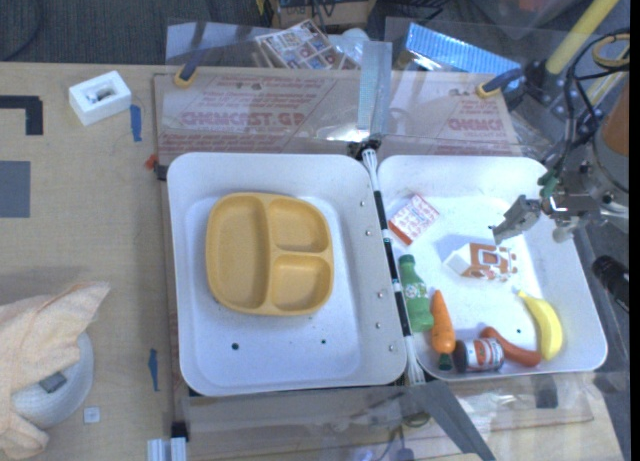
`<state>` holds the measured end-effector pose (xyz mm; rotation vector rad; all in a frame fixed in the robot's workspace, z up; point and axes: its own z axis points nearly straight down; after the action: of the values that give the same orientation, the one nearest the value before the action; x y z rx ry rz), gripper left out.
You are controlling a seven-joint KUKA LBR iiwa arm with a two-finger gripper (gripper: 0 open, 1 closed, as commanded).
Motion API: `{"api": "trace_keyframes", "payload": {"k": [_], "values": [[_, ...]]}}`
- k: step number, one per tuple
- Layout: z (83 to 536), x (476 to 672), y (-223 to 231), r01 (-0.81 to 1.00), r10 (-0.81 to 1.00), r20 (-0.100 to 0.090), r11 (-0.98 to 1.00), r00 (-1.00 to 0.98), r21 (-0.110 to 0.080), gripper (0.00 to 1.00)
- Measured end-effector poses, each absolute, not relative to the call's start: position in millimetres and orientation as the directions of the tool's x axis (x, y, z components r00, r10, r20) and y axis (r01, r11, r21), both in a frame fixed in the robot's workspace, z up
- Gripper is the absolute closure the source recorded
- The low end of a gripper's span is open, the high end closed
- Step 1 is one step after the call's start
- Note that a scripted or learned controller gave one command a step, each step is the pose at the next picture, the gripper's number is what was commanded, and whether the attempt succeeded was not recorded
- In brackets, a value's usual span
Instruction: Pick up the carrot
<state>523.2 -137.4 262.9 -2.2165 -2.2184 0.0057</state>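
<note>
Gripper (pixel 522 217) hangs open and empty over the right bin (pixel 570 349), carrot (pixel 441 321) lying near that bin's left wall.

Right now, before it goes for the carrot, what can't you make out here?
- End effector, camera view: too small and blurred to tell whether it is open or shut.
- Carrot, camera view: its lower end is hidden by the small bottle.
- Arm: cut off by the right edge.

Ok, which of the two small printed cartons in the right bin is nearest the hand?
The white and orange carton lying mid-bin, just below-left of the hand. The red and white carton sits further left, near the divider.
</note>
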Motion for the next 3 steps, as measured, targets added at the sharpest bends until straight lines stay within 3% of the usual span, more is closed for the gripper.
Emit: {"api": "trace_keyframes", "payload": {"k": [1,2,3], "values": [[124.4,489.8,-98.0,0.999,0.999,0.001,0.042,-0.042,-0.005,0.0],[89.1,481.0,-104.3,0.999,0.999,-0.011,0.041,-0.041,0.01,0.0],[96.5,480.9,-100.9,0.999,0.999,-0.004,0.042,-0.042,0.008,1.0]]}}
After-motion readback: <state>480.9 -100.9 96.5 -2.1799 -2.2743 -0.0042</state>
